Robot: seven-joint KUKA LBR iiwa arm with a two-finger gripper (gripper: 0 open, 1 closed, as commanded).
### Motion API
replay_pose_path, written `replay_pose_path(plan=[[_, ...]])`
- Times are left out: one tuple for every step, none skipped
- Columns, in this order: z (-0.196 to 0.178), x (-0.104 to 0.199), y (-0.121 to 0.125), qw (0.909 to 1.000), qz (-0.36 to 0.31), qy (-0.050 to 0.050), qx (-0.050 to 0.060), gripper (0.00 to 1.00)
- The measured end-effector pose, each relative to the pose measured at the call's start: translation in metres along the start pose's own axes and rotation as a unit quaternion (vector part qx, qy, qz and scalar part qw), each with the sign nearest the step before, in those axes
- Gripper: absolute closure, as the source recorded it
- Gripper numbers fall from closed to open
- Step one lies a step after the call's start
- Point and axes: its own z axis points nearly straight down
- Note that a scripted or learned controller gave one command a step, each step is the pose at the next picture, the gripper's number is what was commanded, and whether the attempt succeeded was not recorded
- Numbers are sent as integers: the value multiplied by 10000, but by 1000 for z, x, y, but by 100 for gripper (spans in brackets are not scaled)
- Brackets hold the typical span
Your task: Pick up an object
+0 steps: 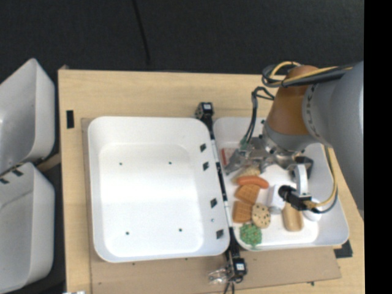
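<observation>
Toy food pieces lie heaped in the right bin (334, 225) toward its inner wall: an orange sausage (252, 180), a waffle-like slab (248, 193), a speckled cookie (261, 215) and a green floret (250, 233). They look light, rigid and smooth, so gripping across the narrow sides seems best. The end effector (248, 158) sits just above the pile near the bin's far inner corner; whether it is open or closed cannot be told.

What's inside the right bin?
The right bin holds a green piece, a spotted cookie, orange pieces and a tan piece. The arm covers its far part.
</observation>
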Motion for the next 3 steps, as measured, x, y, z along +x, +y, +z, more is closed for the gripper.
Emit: replay_pose_path(plan=[[9,-5,-70,10000,39,-20,-46,0],[-2,-5,-66,9999,75,-18,-92,100],[-100,56,9,9999,-26,-20,-161,100]])
